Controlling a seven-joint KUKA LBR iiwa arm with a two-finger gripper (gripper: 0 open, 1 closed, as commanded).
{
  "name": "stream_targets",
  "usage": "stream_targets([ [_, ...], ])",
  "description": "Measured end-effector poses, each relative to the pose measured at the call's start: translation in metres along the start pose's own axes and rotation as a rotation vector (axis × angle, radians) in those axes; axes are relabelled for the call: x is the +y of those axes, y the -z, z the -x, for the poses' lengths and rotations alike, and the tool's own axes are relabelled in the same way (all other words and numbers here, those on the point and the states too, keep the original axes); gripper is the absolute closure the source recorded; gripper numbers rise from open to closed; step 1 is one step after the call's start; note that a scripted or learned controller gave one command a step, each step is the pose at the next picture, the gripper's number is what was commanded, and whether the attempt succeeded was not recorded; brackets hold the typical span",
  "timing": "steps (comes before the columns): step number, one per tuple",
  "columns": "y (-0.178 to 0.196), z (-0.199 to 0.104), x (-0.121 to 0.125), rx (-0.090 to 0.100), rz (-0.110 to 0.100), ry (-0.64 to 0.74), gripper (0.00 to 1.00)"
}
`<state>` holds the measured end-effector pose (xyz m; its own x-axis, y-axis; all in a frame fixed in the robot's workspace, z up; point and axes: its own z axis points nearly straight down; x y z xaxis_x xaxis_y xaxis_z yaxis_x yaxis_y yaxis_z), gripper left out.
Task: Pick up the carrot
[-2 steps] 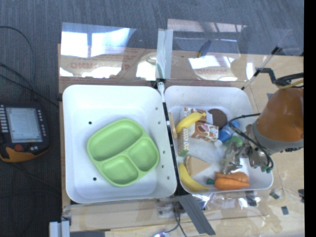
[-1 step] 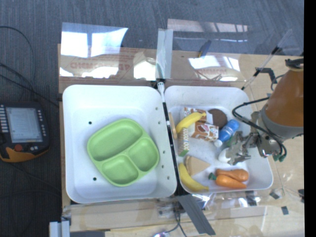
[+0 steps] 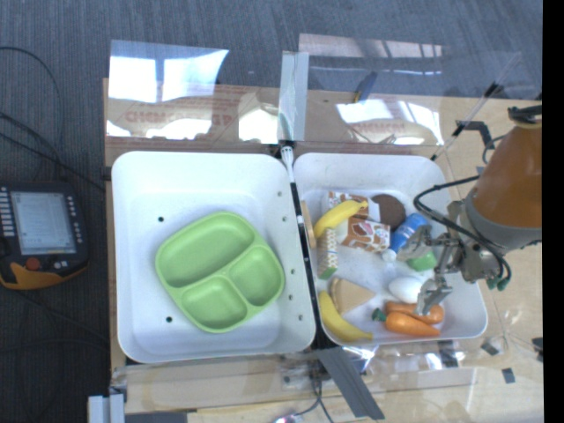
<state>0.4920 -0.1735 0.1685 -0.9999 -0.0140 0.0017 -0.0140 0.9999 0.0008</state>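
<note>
Two white bins lie side by side on the surface (image 3: 520, 324) in front of you. The left bin (image 3: 141, 236) carries a green divided plate (image 3: 220, 271), with three compartments, set at a slant. The right bin (image 3: 467, 320) is crowded with toy food.

The arm (image 3: 515, 179) comes in from the right of the view, with its orange band over the right rim of the right bin. Its claw (image 3: 434, 296) points down into the lower right part of that bin. You can see the claw just above the carrot, very near it, but I cannot tell from this view if it is spread apart or closed, and nothing shows the carrot is gripped.

The carrot (image 3: 410, 322) lies flat near the front wall of the right bin, orange, with its length going left to right. A second orange piece (image 3: 401, 307) lies just behind it. A white egg (image 3: 406, 287) sits just behind these two. A banana (image 3: 339, 322) curves along the front left corner of that bin, and another yellow banana (image 3: 337, 216) lies near the divider, further back. Between them you find a printed snack packet (image 3: 366, 233), a brown round item (image 3: 389, 209) behind it, and a blue item (image 3: 410, 233) just to the right of the packet.
</note>
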Motion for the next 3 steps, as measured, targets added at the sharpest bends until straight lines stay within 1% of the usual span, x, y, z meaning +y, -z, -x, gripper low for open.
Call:
stream_targets([
  [1, -0.01, 0.008, 0.063, 0.002, 0.002, -0.063, 0.0],
  [2, -0.078, -0.003, 0.057, -0.012, -0.002, -0.195, 0.0],
  [3, -0.077, 0.0, 0.039, -0.023, -0.006, 0.255, 0.0],
])
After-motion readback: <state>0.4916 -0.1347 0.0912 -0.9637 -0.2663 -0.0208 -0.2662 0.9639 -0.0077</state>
